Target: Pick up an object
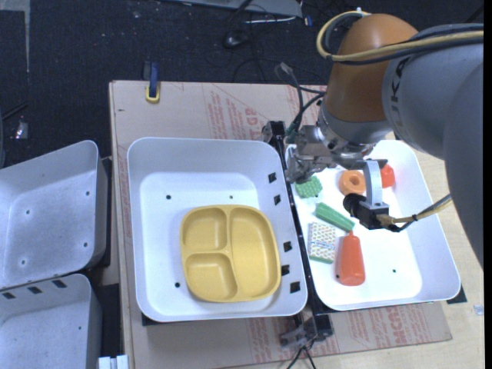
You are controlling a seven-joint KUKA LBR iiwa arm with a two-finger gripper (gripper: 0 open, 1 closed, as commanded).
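Smooth yellow three-compartment plate (229,252); rounded orange cylinder (350,258), perhaps plastic.

Arm (450,68), grey, one: is reaching in from the right, wrist (346,129) bending downward below the orange band (369,44), gripper (306,160) hanging low, angling leftward.

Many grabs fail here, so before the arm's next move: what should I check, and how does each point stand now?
1. Tool over the right bin: ok, by its left wall.
2. Things to pick there: ok; orange cylinder, green block, patterned packet.
3. Tool already holding something: cannot tell.
4. Target under tool: cannot tell; small green piece lies closest.
5. Yellow plate out of the way: ok, in left bin.
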